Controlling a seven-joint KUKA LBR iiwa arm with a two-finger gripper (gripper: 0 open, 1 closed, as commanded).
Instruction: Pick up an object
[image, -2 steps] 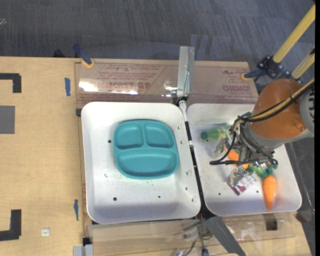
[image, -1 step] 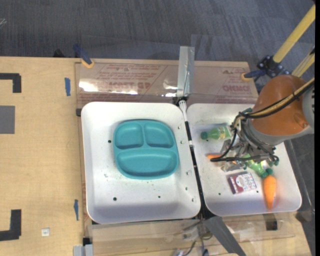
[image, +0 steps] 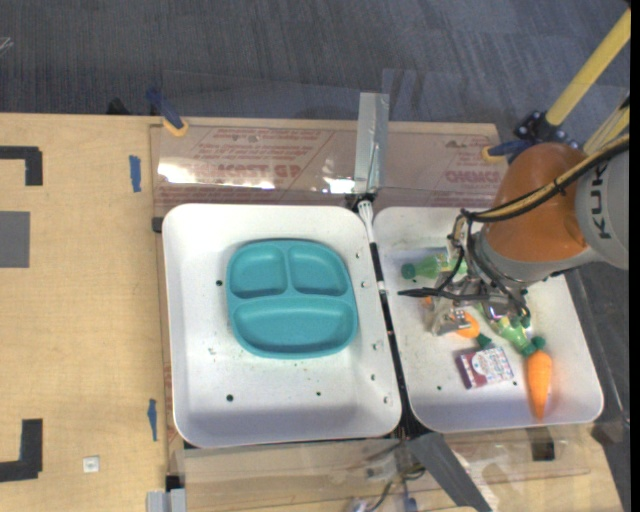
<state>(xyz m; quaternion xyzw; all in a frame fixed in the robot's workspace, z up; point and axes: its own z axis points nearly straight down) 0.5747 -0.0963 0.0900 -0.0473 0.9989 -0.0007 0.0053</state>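
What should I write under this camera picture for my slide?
Robot claw reaches into the right bin of toys, near a carrot; teal tray sits left.

The divided plate (image: 291, 298) lies in the left bin (image: 190, 390), near that bin's middle. To the plate's right, past the wall where the two bins meet, sits the right bin (image: 580, 400). In it, nearest the plate, lies a small bottle (image: 424, 267); farther right and nearer the camera lie a flat packet (image: 484, 366) and, just beside that, a toy carrot (image: 539, 383). The gripper (image: 470, 292) hangs between bottle and packet. Both bins rest on the worktop (image: 75, 300), which stretches away left of the plate.
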